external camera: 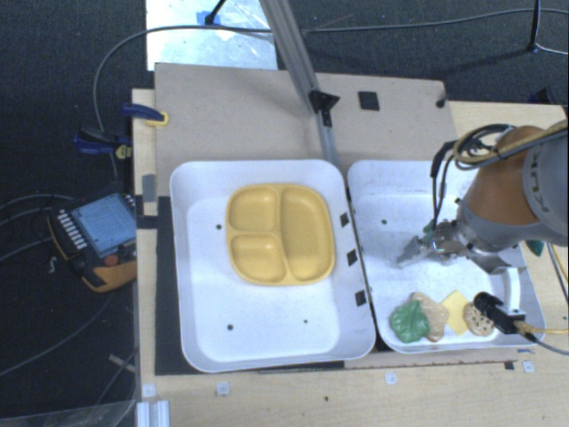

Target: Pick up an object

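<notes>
A yellow three-compartment plate (279,234) lies in the left bin (204,327). Along the right bin's (382,194) front edge lie a green leafy piece (409,321), a tan cookie-like piece (433,314), a yellow cheese-like wedge (455,310) and a brown cookie (480,322). My gripper (416,251) hangs low over the middle of the right bin, pointing left, a little behind and above those items. Nothing shows between its fingers. The grey arm with its orange band (502,181) covers the bin's right part.
A slanted metal rod (298,56) reaches from the top down to the gap between the bins. Black cables loop at the arm's wrist (453,154). A blue device (100,225) and clamps (133,118) lie off the bench's left side.
</notes>
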{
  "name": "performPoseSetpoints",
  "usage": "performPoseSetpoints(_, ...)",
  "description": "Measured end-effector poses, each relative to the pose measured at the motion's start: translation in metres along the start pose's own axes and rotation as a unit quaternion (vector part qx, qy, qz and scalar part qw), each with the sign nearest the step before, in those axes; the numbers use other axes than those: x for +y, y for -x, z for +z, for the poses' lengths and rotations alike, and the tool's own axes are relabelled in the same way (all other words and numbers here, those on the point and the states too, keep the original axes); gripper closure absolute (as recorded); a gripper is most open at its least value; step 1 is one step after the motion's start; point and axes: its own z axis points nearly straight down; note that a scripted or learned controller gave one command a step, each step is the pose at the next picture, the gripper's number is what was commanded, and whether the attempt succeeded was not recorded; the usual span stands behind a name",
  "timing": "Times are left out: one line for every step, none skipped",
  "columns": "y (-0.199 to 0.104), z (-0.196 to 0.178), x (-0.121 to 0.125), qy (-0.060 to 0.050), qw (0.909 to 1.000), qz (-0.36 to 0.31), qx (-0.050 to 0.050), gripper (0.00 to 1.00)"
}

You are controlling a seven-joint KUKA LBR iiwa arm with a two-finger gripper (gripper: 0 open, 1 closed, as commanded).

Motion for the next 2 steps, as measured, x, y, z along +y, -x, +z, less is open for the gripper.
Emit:
performPoseSetpoints(0.001, -0.014, 0.003, 0.005, 1.0000, 0.000, -0.003, 1.00)
performPoseSetpoints(0.001, -0.077, 0.010, 0.002, 1.0000, -0.002, -0.001, 1.00)
